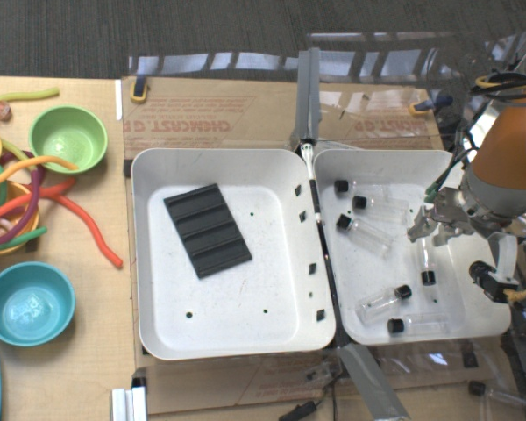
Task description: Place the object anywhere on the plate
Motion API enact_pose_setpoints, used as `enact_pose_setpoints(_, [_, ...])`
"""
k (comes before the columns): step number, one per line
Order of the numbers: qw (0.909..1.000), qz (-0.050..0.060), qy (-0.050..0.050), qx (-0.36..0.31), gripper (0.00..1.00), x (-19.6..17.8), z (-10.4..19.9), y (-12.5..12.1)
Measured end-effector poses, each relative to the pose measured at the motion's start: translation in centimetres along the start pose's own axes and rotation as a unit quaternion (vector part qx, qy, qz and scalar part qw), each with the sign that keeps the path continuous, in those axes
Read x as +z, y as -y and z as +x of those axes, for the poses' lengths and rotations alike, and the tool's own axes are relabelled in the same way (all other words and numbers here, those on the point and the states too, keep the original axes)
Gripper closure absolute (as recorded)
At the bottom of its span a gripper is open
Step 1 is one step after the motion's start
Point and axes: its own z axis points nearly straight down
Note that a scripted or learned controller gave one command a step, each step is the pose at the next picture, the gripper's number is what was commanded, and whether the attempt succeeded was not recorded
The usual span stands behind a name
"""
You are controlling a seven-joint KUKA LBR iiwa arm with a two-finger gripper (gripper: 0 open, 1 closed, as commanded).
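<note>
Right bin [473, 323], near wall: one clear vial with black cap [405, 325], lying flat, below and slightly left of the gripper [421, 231].
Second vial [385, 299], lying slantwise, just beyond the first, below-left of the gripper.
Third vial [427, 266], cap toward the near side, directly beneath the gripper tip; contact cannot be told.
Gripper: over the right half of the right bin, arm entering from the right. Whether it is spread or closed cannot be told.
Fourth vial [361, 231], left of the gripper, near it.
Fifth vial [379, 205] and a lone black cap [340, 185], up-left of the gripper, toward the far wall.
Left bin [158, 323]: black ridged plate [207, 230], flat, turned at a slant, well apart to the gripper's left, nothing on it.
Bench beyond the left bin: teal bowl [29, 303], green bowl [67, 139].
</note>
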Motion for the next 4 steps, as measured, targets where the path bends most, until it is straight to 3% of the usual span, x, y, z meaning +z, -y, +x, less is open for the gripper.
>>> enact_pose_setpoints(1, [0.9997, -0.001, 0.000, -0.025, 1.00, 0.9, -5.2, 3.6])
enact_pose_setpoints(2, [0.9998, -0.002, 0.001, -0.020, 1.00, -6.7, -4.0, -4.7])
enact_pose_setpoints(3, [0.9954, -0.001, 0.000, -0.095, 1.00, 3.0, -0.2, 3.9])
enact_pose_setpoints(4, [0.9995, -0.002, 0.000, -0.031, 1.00, -1.2, -6.4, 5.9])
